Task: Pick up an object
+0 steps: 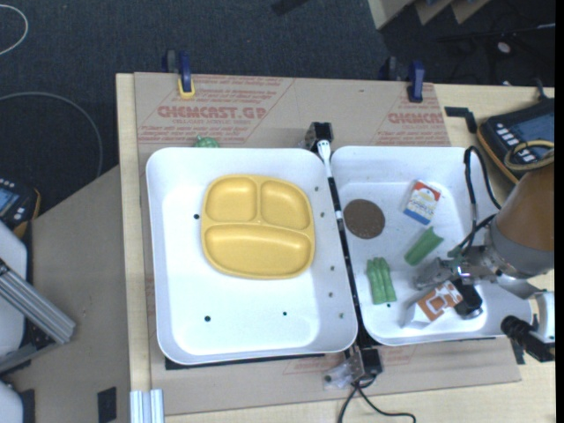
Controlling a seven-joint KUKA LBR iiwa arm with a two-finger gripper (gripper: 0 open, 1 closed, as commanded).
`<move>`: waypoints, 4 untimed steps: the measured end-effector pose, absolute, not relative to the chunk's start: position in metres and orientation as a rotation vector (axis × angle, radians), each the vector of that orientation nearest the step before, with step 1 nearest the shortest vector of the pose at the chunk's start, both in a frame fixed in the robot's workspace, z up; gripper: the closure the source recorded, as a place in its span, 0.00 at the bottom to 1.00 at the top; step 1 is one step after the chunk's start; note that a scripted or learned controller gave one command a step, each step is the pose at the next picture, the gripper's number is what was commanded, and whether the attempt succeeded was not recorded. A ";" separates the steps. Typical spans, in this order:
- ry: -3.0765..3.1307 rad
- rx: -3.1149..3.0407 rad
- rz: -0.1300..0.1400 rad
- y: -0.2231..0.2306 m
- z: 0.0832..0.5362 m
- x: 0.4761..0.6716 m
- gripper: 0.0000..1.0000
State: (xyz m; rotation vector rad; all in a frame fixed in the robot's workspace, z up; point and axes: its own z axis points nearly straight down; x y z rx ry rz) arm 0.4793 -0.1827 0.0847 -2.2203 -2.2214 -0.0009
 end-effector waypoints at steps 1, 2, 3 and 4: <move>-2.222 -2.225 -0.002 -0.183 0.095 0.480 1.00; -2.228 -2.220 -0.002 -0.140 0.084 0.531 1.00; -2.222 -2.215 0.001 -0.089 0.084 0.523 1.00; -2.229 -2.217 -0.006 -0.030 0.189 0.486 1.00</move>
